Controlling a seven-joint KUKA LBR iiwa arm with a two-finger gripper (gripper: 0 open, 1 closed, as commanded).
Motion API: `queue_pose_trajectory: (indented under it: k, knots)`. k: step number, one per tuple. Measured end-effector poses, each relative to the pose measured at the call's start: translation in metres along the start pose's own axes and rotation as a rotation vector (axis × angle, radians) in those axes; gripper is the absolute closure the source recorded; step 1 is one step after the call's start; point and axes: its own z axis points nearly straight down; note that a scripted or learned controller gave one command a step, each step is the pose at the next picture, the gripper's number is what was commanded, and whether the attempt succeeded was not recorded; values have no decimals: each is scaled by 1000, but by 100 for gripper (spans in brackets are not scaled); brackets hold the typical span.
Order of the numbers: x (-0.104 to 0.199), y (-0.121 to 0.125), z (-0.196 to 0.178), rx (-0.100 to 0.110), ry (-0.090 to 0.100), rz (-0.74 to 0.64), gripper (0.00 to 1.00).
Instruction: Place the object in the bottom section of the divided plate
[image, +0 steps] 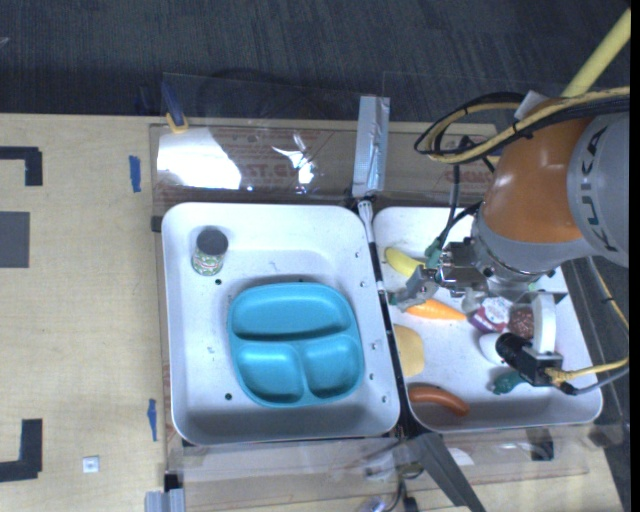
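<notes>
A blue divided plate (295, 340) lies in the left bin (190, 400), with one wide section at the top and two smaller ones at the bottom, all bare. My gripper (415, 290) hangs low over the left side of the right bin (580, 400), close to the wall between the bins. It is just above an orange carrot (437, 311) and just below a yellow fruit (402, 262). I see nothing clearly held in it. The orange-banded wrist (530, 190) hides much of the right bin's back.
A small jar with a grey lid (210, 250) stands in the left bin's far left corner. The right bin also holds a pale yellow piece (408, 350), a red-orange sausage (437, 399), a purple item (490, 317) and a green-tipped tool (505, 382). Cables loop above the arm.
</notes>
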Motion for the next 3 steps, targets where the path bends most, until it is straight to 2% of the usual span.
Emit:
queue_pose_trajectory:
  k: [1, 2, 3]
  knots:
    - [0, 1, -10, -2, -1, -1, 100]
    - [0, 1, -10, -2, -1, -1, 0]
    - [1, 2, -20, -4, -2, -2, 100]
